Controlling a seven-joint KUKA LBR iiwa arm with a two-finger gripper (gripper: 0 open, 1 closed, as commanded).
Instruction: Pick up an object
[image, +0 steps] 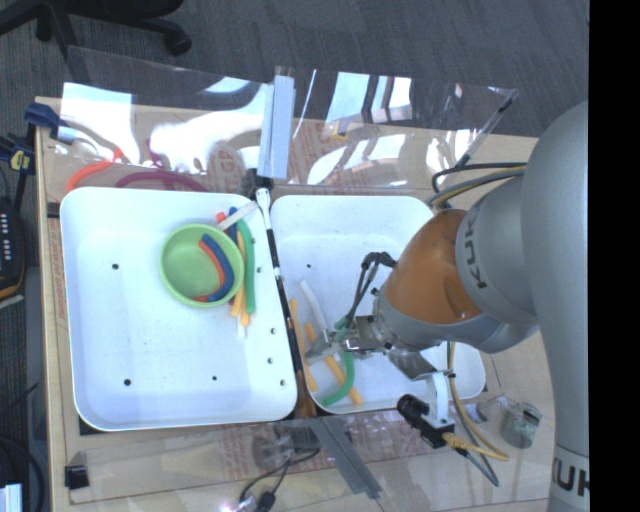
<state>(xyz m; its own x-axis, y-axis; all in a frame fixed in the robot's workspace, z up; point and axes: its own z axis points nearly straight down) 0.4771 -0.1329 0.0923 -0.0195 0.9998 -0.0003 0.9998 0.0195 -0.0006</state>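
A: We're looking down on the worktop (100, 460), two white bins side by side. The arm (500, 270) comes in from the right, orange band (425, 275) showing above the wrist, and it's low over the right bin (400, 215).

B: And the pincer (335, 350)?

A: Down at the near left part of that right bin, right among the small pieces there. There's a green curved strip (345, 385) just below it and thin orange sticks (310, 335) beside it, close to the bin's left wall.

B: Has it got hold of anything?

A: I can't tell. The wrist and cables crowd the spot, and whether the pincer is spread or closed doesn't read from up here. Nothing is clearly lifted.

B: What about the left bin (120, 380)?

A: A green bowl (200, 265) sits toward its upper right, with red and blue curved pieces (212, 262) lying in it. Green and orange sticks (243, 285) lie just beside the bowl, along the bin's right wall.
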